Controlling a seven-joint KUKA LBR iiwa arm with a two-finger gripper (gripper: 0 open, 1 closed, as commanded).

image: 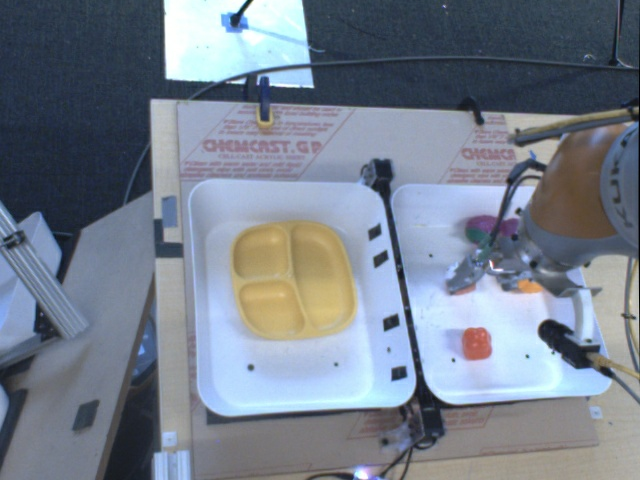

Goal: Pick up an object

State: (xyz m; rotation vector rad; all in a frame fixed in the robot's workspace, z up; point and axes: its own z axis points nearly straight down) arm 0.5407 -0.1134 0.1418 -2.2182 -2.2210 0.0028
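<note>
My gripper [462,278] hangs low over the middle of the right bin [430,368], its metal tip pointing left. A small red-orange object [477,343] lies on the bin floor just below and to the right of the tip, apart from it. A purple and green object [485,229] sits at the back of the same bin, above the gripper. An orange object [526,286] peeks out from under the wrist, mostly hidden by it. Nothing is visibly held.
The left bin [220,368] holds a yellow divided plate [293,278] in its middle. A black-clipped divider [392,288] runs between the two bins. The grey and orange arm [590,193] covers the right bin's far right side.
</note>
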